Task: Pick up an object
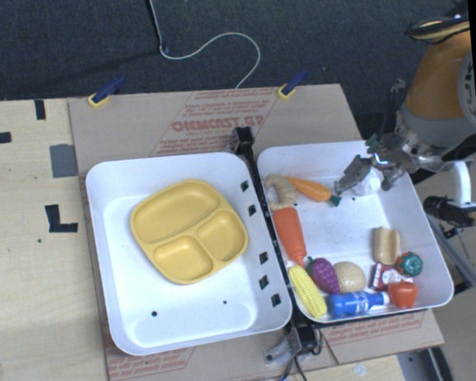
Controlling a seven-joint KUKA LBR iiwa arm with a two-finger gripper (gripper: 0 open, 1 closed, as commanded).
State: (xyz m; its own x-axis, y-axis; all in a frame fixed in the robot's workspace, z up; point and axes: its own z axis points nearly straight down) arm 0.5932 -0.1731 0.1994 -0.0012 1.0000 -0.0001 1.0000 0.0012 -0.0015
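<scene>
My gripper (363, 185) hangs over the back of the right bin (351, 229), its two grey fingers spread open with nothing between them. Just left of it lies a small orange carrot (309, 189) beside a beige piece (281, 190). A long orange carrot (290, 232) lies along the bin's left wall. Across the front lie a yellow corn cob (306, 290), a purple eggplant (323, 275), a tan round piece (350, 277), a blue bottle (355, 303), a bread-coloured piece (384, 245) and red items (403, 293).
The left bin (123, 297) holds a yellow divided plate (190, 229). Both bins rest on a cardboard sheet (206, 117). A white cable (207, 46) loops behind them. The arm's orange band (442, 48) is at the right.
</scene>
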